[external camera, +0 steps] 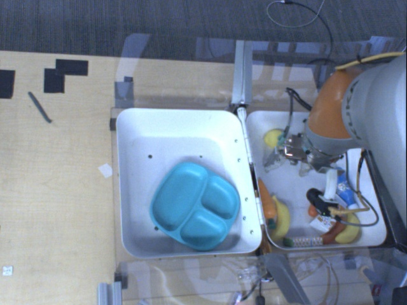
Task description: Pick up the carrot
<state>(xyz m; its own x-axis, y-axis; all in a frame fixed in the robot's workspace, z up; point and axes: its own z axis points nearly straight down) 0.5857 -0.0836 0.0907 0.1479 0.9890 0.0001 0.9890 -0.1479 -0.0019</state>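
The arm (pixel 372 103) is bulky grey with an orange band (pixel 332 107) above its gripper (pixel 294 150), black cables alongside.

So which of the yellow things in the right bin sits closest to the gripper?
The round yellow fruit at the bin's upper left, just left of the gripper. The banana beside the carrot and the banana at the bottom right corner both lie farther down the bin.

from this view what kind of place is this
Probably a robotics lab bench rigged for pick tests: two white bins fixed side by side on a wooden top, the arm reaching over the right one, toy food like a carrot and banana, and loose cables on carpet.
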